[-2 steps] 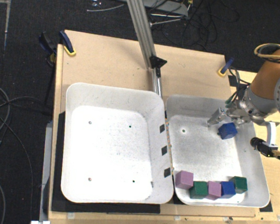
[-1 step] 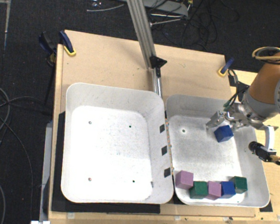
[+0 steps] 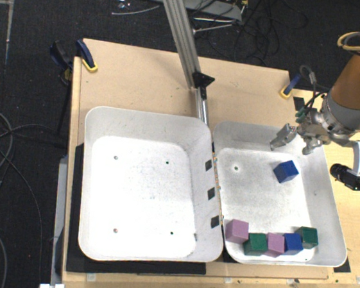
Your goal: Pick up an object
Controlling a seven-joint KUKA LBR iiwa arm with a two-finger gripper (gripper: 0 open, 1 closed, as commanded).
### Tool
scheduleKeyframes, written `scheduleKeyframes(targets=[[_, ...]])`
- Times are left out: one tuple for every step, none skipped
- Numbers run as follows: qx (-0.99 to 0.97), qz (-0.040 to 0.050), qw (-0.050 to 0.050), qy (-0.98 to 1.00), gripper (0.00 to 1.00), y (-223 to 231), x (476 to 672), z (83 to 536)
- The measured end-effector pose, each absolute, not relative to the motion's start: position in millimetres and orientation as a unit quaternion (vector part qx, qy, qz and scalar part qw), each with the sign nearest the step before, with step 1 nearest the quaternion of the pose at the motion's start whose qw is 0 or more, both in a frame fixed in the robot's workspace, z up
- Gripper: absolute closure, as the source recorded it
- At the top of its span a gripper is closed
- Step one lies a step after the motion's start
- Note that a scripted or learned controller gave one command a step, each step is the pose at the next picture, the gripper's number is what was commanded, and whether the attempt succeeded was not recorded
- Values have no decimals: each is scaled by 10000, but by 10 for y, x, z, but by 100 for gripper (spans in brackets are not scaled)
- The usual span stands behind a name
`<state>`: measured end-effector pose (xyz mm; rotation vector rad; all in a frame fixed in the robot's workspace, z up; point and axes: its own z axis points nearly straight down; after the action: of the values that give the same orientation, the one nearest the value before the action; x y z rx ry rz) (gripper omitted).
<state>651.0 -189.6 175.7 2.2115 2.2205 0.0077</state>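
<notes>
Grey two-finger gripper (image 3: 297,141), fingers spread apart and holding nothing, hung over the right shallow white bin (image 3: 327,208) above a loose blue cube (image 3: 286,171).

Two white bins (image 3: 148,125) sit side by side on the wooden bench (image 3: 142,81) (clamps (image 3: 86,57) at its far corners).

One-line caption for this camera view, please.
Gripper hovers open over right bin near a lone blue cube.
</notes>
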Motion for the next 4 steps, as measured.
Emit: scheduleKeyframes(targets=[[7061,14,23,7081,100,-1900,6501,1809],[7062,10,18,7080,0,-1900,6498,1803],[7055,56,108,7086,0,-1848,6240,1233],[7064,59,130,7077,0,-1875,6318,1173]])
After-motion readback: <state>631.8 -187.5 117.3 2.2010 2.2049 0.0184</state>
